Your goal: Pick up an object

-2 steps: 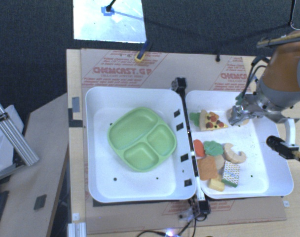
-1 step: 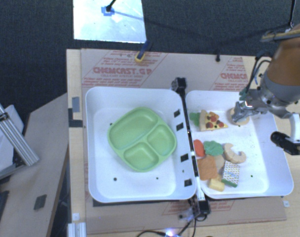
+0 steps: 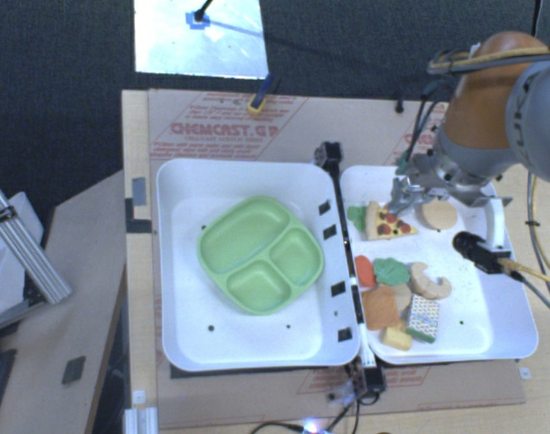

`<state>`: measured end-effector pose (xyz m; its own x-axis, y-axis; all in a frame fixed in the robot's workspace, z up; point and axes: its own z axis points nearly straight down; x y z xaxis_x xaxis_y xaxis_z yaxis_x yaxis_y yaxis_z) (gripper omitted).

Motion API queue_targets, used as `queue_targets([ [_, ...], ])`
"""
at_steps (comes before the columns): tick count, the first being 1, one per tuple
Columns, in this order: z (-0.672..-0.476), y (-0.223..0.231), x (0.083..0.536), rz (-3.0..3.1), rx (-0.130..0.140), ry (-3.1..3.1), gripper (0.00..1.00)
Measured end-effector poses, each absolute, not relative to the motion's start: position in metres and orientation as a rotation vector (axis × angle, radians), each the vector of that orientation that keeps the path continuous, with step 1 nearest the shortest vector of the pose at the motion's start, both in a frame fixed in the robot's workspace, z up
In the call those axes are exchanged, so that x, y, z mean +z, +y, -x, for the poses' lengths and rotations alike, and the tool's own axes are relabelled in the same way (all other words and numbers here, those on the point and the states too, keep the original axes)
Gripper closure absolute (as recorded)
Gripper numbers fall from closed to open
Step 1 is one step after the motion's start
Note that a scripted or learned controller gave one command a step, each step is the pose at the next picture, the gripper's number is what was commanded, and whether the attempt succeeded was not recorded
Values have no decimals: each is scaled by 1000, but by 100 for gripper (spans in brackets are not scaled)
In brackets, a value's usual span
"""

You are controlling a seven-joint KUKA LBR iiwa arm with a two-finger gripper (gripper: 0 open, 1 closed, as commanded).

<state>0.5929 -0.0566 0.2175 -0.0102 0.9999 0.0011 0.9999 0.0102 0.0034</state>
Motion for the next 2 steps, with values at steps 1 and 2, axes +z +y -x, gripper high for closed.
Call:
queue_targets([
  [1, -596, -24, 235, -2211, 6, 2230, 100],
  [2, -596, -36, 229, -2220, 1, 2221, 100],
])
